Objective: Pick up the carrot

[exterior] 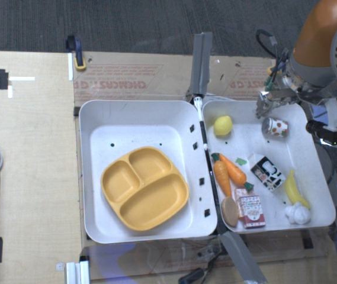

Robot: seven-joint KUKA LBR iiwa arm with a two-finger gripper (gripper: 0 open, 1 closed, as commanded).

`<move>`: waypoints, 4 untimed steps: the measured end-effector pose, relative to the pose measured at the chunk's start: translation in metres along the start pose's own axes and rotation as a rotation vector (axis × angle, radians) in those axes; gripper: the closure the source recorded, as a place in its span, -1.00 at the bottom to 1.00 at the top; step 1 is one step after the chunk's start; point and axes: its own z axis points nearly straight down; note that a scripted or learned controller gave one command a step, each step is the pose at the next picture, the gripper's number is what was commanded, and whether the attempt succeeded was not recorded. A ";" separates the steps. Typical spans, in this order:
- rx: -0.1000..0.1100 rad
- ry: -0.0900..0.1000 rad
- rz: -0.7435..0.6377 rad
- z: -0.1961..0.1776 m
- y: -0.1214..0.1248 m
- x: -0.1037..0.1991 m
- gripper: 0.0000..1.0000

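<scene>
The gripper (266,102) hangs over the far end of the right bin (317,158), and from where I stand I cannot tell how its jaws are set; nothing shows between them. Just beside it, a little nearer me, a small white cup with red spots (275,127) lies on its side. Off to the gripper's left at about the same depth sits a lemon (222,125). Well short of the gripper, toward the bin's near-left part, two carrots lie touching: the carrot (234,169) slanting toward the middle and a second carrot (221,178) along the bin's left wall. Between that pair and the bin's right side rests a black-and-white box (267,173), with a banana (292,189) and a white lump (299,214) beyond it. Nearest me is a red-and-white carton (251,210) beside a brown oval piece (230,211). Far left of everything, the left bin (91,158) carries a yellow divided plate (144,187).
</scene>
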 end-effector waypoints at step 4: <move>0.004 -0.001 0.999 -0.025 0.045 0.197 1.00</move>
